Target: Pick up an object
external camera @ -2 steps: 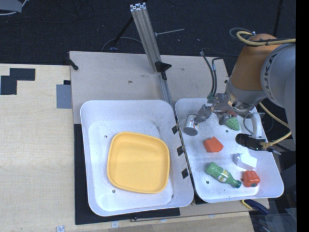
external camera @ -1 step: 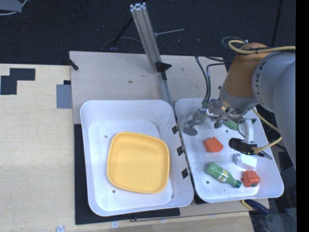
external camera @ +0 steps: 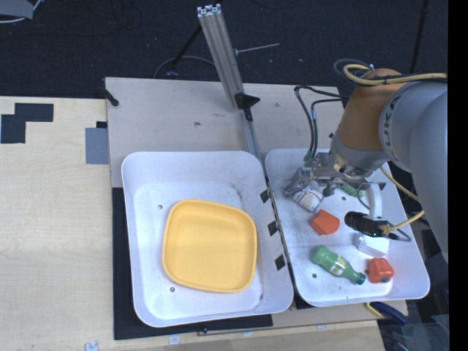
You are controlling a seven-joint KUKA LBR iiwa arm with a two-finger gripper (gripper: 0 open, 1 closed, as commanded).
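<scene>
Look in the right white bin [external camera: 409, 284]. The gripper [external camera: 311, 189] is low at its far end, next to a small pale thing I can't make out. You can't tell if its fingers are open or closed.

A good pick is the green plastic bottle with a yellow label [external camera: 337, 263]. It lies flat near the front of that bin. Its long side runs from upper left to lower right, with the thin neck at the lower right. It looks light, hard and a bit slippery, so it may roll. Grab it across the fat middle.

An orange block [external camera: 325, 223] sits just above it, and a small red thing [external camera: 379, 270] sits by the neck.
</scene>
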